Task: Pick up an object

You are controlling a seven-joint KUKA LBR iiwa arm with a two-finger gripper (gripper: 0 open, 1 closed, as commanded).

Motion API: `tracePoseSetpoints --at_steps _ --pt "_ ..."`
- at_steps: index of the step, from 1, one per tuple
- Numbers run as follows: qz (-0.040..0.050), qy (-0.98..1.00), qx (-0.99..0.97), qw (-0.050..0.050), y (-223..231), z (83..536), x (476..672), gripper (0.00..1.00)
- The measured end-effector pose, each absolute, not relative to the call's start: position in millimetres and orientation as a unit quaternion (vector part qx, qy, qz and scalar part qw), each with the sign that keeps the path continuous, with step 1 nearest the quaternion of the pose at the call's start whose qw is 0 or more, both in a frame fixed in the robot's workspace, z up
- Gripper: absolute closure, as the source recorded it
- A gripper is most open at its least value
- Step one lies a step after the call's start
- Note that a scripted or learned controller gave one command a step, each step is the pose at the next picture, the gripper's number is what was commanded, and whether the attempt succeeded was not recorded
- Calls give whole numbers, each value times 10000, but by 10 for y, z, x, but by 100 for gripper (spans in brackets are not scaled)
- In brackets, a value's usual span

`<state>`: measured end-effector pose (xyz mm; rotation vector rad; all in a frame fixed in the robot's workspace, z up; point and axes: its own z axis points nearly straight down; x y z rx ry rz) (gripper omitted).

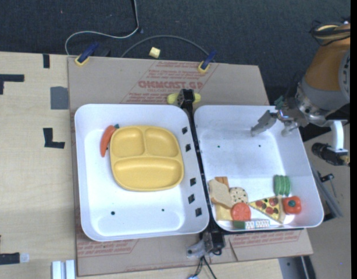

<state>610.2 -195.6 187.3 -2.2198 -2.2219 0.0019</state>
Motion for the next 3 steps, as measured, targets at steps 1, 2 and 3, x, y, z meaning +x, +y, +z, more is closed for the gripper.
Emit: tracePoseSetpoints --at_steps 1,2,3 --pt "17 -7083 -7059 41 -1355 1533 5614 0" --pt "27 -7079 -7063 59 -915 891 5160 0" --pt "-3 -7072 -7070 -12 -940 855 5153 0"
